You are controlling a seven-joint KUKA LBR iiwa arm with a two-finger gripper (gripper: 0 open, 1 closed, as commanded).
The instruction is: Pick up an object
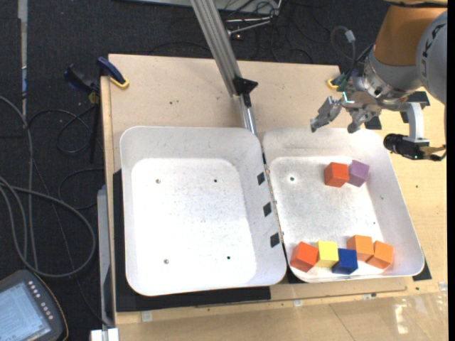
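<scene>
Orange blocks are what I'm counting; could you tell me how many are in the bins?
4, all in the right bin: one beside the purple block, three along the near wall.

Gripper [340,117] hangs open w/ nothing between its fingers over the right bin [399,212] far rim, above an orange block [336,174] touching a purple block [358,172].
</scene>
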